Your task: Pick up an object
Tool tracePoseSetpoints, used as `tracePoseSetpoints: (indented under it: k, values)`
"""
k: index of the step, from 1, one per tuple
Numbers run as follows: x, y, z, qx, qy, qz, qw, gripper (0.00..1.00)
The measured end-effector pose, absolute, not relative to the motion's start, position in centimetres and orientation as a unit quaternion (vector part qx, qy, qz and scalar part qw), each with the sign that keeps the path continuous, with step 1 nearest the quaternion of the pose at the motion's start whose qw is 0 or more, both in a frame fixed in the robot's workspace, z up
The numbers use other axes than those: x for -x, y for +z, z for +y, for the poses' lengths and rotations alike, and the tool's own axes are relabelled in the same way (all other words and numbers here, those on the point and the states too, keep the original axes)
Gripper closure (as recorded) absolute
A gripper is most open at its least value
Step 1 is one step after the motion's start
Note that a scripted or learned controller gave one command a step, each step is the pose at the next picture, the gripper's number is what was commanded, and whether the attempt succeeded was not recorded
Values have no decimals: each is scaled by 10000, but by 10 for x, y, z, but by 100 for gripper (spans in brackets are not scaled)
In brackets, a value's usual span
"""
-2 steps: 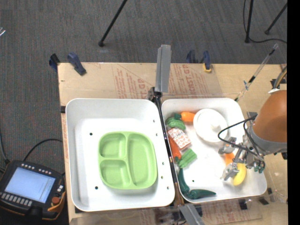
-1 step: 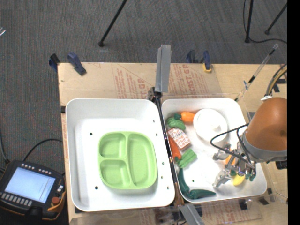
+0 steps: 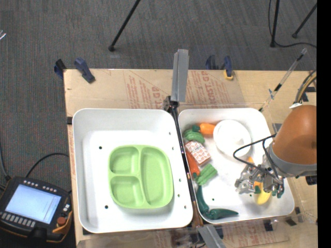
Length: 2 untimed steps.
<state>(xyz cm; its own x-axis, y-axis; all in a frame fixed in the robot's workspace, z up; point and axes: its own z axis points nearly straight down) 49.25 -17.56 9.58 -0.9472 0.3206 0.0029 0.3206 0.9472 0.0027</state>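
The pincer (image 3: 260, 186) is low in the right bin (image 3: 283, 200), near its front right corner, and whether it is spread or pressed together cannot be told. A yellow toy (image 3: 264, 197) lies right beneath it, touching or nearly so. To its left are a small packet (image 3: 198, 152), green toys (image 3: 206, 174) and a dark green piece (image 3: 214, 211); a white plate (image 3: 232, 136) sits behind it, and a green divided tray (image 3: 140, 176) lies in the left bin (image 3: 85, 138).

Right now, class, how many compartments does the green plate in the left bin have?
3. The green plate has two smaller compartments stacked on its left side, one upper and one lower, and one long compartment running down its right side. None looks hidden.
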Motion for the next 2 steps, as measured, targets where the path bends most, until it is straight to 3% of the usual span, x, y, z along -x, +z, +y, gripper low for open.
tracePoseSetpoints:
  k: [1, 2]
  values:
    - [-554, 87, -189, 2514, -5, -9679, -3, 100]
    - [-554, 88, -189, 2509, -5, -9680, 2, 0]
